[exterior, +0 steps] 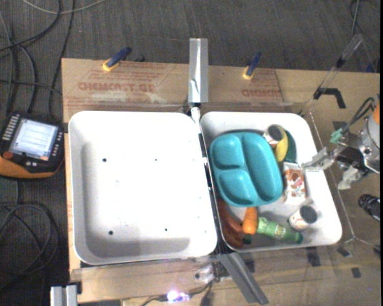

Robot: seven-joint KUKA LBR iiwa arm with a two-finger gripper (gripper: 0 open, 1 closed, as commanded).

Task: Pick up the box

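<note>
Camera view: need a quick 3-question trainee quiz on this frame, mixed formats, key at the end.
1. True or false: the teal tray lies in the left bin.
2. Multiple choice: the small box lies A) at the tray's right edge, B) in the left bin, C) on the cardboard behind the bins.
3. Fill in: the green bottle lies along the ____ edge of the right bin, beside the carrot.

Key:
1. False. The tray is in the right bin.
2. A. The end effector is at that bin's right rim, apart from the box.
3. Near (bottom of the view).
</note>
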